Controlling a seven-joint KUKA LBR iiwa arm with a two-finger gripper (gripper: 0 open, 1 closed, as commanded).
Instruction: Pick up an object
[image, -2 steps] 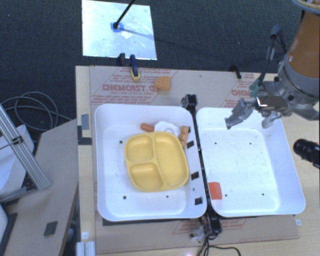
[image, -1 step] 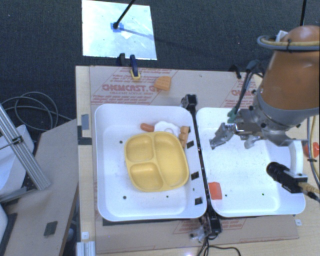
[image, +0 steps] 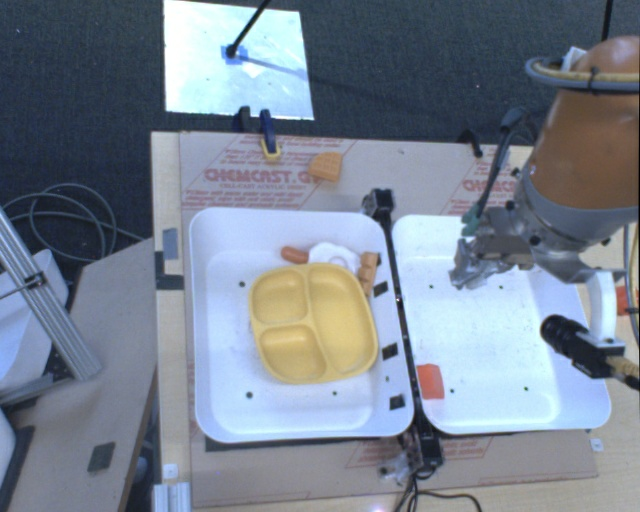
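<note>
A yellow divided plate (image: 311, 322) lies in the left bin (image: 225, 400). Behind it sit a small orange sausage-shaped piece (image: 295, 255), a white round item (image: 333, 256) and a small tan block (image: 368, 270). A red-orange block (image: 430, 380) rests in the right bin (image: 500, 410), near its front left corner. My gripper (image: 470, 272) hangs over the upper left part of the right bin, well behind the red-orange block. I see nothing between its fingers.
An orange waffle-like piece (image: 325, 166) lies on the board behind the left bin, next to a blue and yellow clamp (image: 268, 135). A black clip divider (image: 390, 300) runs between the bins. A black cylinder (image: 575, 345) juts over the right bin's right side.
</note>
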